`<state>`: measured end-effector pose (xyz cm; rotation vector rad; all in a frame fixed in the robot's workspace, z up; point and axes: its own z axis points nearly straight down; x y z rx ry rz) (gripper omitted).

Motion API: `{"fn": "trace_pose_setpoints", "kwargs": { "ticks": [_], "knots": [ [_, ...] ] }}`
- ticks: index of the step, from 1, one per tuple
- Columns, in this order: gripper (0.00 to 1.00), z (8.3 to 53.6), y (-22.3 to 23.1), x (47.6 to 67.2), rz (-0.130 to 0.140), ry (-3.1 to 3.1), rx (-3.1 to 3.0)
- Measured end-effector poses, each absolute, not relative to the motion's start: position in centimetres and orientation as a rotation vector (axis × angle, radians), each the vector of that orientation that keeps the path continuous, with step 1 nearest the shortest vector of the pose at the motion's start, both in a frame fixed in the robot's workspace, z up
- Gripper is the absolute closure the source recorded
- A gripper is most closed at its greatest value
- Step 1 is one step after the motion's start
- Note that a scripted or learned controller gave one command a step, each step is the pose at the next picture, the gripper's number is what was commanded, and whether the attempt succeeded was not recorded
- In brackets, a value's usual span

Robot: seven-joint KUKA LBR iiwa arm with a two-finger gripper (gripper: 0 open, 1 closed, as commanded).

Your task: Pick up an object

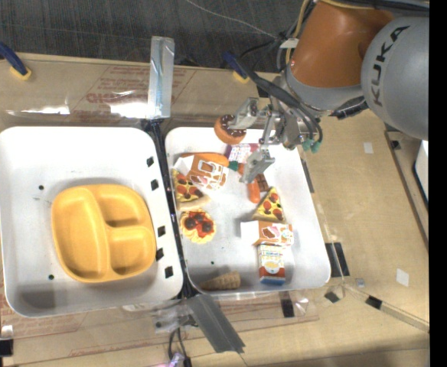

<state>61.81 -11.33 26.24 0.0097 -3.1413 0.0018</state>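
Grey end effector (259,161) over right bin (311,235), grip unclear; toy foods inside; yellow tray (101,232) in left bin (17,205).

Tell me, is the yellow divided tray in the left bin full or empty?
Empty. The yellow tray lies flat in the left bin, and all its compartments show bare yellow.

left bin (17,151) | yellow divided tray (102,232) (upright, seemingly centred)

Smooth glossy white plastic bins (24,167) sit on a matt wooden bench (376,228); the yellow tray (101,232) looks like smooth satin plastic.
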Motion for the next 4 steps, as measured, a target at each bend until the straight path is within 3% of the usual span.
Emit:
{"fn": "trace_pose_setpoints", "kwargs": {
  "ticks": [1,3,4],
  "knots": [
    [0.00,13.5,-17.9,65.6,0.003,-3.130,-0.186],
    [0.00,10.9,-20.6,64.0,-0.002,-3.119,-0.477],
    [0.00,9.6,-15.1,63.7,0.009,-3.049,-0.717]
  ]
}}
